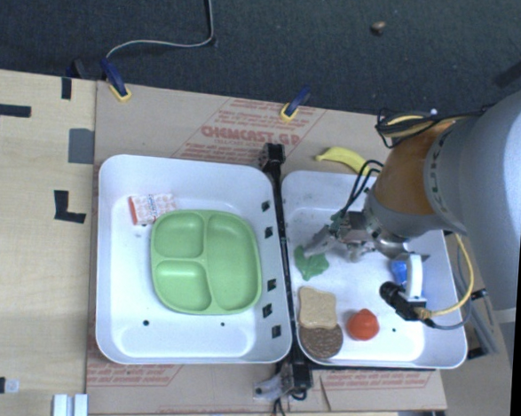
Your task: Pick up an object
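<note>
My gripper (322, 240) hangs low in the left half of the right bin (428, 352), with the grey arm and its orange band reaching in from the right. A green leafy toy (311, 265) lies just below and to the left of the gripper tip, close to it or touching it. Nearer the front lie a tan bread slice (317, 306) on top of a brown round cookie (321, 341), and a red tomato (363, 324). A small blue object (399, 271) sits beside the wrist.
A yellow banana (338, 156) rests at the right bin's back rim. In the left bin (110, 325) lie a green divided plate (207, 261) and a small red-and-white packet (149, 207). A black divider (275, 248) joins the bins. Cables loop round the wrist.
</note>
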Tool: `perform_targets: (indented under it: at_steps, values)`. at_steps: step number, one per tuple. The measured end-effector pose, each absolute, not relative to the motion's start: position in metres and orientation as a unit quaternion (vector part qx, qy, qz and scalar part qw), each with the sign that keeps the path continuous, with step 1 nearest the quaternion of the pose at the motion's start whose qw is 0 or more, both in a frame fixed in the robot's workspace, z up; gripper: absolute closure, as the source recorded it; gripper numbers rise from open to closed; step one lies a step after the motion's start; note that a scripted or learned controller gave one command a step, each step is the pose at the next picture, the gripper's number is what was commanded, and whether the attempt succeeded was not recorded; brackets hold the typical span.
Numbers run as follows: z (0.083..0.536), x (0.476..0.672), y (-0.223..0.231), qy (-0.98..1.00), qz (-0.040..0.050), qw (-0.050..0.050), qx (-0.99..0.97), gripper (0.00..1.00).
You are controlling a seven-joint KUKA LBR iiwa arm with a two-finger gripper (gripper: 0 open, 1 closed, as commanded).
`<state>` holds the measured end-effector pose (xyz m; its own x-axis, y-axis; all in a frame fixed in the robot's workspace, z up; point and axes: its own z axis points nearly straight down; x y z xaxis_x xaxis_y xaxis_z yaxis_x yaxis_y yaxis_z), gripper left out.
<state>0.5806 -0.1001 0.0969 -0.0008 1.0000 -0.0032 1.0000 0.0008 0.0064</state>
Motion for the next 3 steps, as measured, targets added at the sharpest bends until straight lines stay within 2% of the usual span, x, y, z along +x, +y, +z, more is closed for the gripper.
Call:
perform_targets:
  at_steps: [1,3]
  values:
    - [0.086,0.641,-0.104,0.708,0.0010,0.002,0.706,0.00]
    - [0.085,0.669,-0.094,0.708,0.0004,0.001,0.707,0.00]
